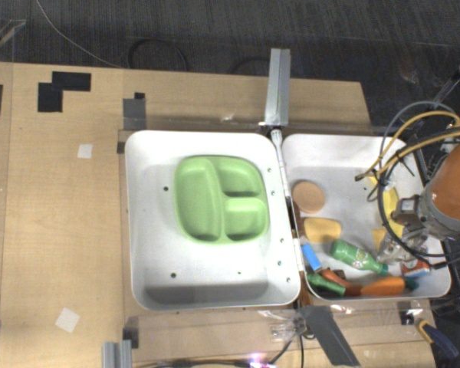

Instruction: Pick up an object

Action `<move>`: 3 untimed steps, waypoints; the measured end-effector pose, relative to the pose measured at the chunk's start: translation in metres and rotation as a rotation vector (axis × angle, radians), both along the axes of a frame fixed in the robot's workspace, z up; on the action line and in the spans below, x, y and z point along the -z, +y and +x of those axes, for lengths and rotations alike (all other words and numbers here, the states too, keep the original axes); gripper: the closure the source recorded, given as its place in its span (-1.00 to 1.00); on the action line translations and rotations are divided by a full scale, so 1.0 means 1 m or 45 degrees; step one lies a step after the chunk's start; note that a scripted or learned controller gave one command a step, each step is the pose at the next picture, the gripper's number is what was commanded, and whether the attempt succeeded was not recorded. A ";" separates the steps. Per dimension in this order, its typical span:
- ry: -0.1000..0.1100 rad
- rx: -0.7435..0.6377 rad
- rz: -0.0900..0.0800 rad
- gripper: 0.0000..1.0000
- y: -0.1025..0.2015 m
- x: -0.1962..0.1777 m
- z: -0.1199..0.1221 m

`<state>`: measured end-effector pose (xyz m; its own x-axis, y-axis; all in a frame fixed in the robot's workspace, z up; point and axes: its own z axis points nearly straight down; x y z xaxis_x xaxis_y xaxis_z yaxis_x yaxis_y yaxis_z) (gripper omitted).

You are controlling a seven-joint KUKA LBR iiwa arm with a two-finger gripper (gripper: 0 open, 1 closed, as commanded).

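The right bin (341, 159) holds several small objects. A brown round disc (309, 196) lies near its left wall, with a yellow wedge (323, 229) just below it. Further down lie a blue piece (310, 256), a green bottle (357, 255), a red and dark item (333, 279) and an orange carrot (383, 287). A yellow banana-like piece (389, 204) lies by the arm. My gripper (405, 244) hangs low over the bin's right side, just right of the green bottle and above the carrot, partly masked by the wrist and cables.
The left bin (149, 205) holds a green divided plate (218, 198). A metal post (277, 90) stands behind the wall between the bins. Yellow and black cables (402, 140) loop above the right bin's far right corner.
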<state>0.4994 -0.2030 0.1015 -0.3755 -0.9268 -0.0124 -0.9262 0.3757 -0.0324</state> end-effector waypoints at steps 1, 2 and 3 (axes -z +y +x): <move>0.001 0.001 0.001 -1.00 0.000 0.000 0.000; 0.034 -0.137 0.003 -1.00 0.001 0.012 0.014; 0.006 -0.248 -0.003 -1.00 0.003 0.010 -0.002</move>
